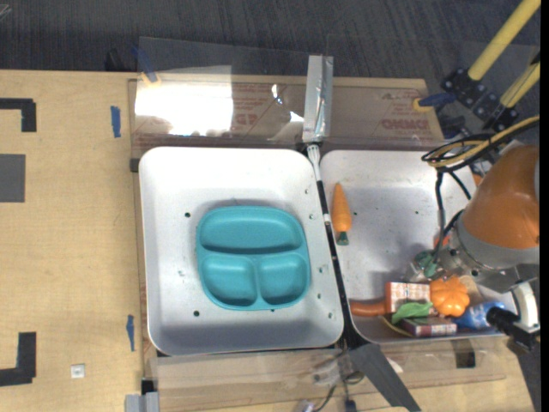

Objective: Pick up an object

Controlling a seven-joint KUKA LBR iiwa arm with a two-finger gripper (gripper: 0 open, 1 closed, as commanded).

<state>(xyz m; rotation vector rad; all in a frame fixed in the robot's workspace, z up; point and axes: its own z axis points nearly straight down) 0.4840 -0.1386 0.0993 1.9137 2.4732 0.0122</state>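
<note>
— Plastic, by the sheen of it: the toy carrot (340, 209) lying alone in the right bin (386, 178), close to the divider between the two bins (322, 221), looks like the easiest candidate. Would it handle well?

— Probably. It reads as light and stiff, a hollow play-food piece, so nothing to crush. The surface is likely smooth and the body tapers, so a pinch near the thin tip could squirt it out. Taking it across the thick orange middle, fingers closing across its width, seems the safer hold. Its closeness to the divider may leave little room for a finger on that side.

— And the pile in the near right corner of that bin?

— Harder. A small orange pumpkin-like toy (449, 297) sits on a clutter of a red-and-white carton (405, 294), something green, a flat dark box (429, 326) and a blue item (480, 314) — all touching or overlapping, so a grasp there may catch two things or none. A second long orange-red piece (371, 308) lies along the front wall.

— Where is the end effector?

— The arm (506, 204) hangs over that corner pile, its orange band hiding the wrist; whether the fingers are spread or closed cannot be told, and nothing can be seen held.

— The left bin (163, 230)?

— It carries a teal divided plate (253, 257), broad and flat — awkward for two fingers except at the rim.
</note>
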